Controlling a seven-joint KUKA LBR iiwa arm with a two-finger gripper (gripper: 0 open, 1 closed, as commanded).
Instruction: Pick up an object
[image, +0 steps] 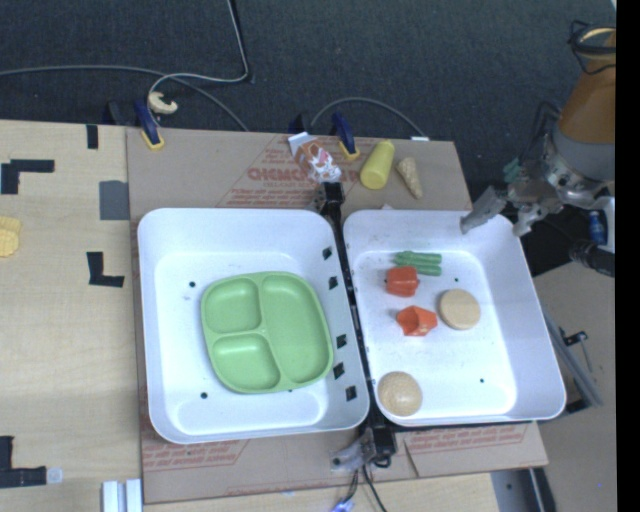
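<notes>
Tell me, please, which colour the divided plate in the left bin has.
The divided plate is light green, seen clearly in the camera view, against the white left bin.

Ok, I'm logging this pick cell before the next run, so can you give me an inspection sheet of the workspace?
Surface: cardboard-covered bench bearing two white bins, left bin and right bin.
Job's things: in the right bin, green beans, two red pieces, two tan rounds.
Clutter: green divided plate in the left bin; yellow cylinder, cone and wrapper behind the bins.
Grippers: pincer above the right bin's far right corner, holding nothing.
Cables: grey cable along the back.
Surroundings: dark floor.
</notes>
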